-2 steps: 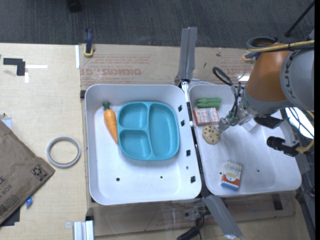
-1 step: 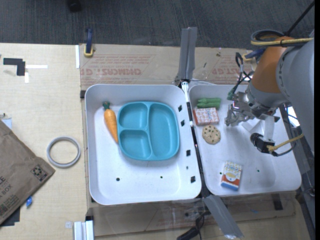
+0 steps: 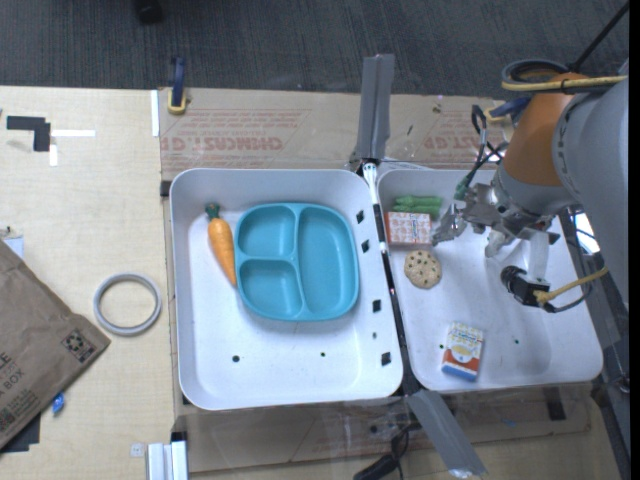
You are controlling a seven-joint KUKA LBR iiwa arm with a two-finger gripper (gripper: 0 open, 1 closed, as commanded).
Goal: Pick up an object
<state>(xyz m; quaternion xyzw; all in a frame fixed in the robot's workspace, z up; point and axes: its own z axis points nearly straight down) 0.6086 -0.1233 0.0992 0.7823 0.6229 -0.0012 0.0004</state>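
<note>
Left bin [image 3: 190, 298]: carrot [image 3: 221, 247] beside blue tray [image 3: 298, 262]. Right bin [image 3: 560, 363]: cookie [image 3: 423, 268], 2 boxes, gripper [image 3: 470, 220] above.

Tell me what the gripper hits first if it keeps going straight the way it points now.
The gripper points toward the view's left, low in the right bin. Most likely it meets the small patterned box first, with the cookie just below that line. Depth is unclear.
</note>
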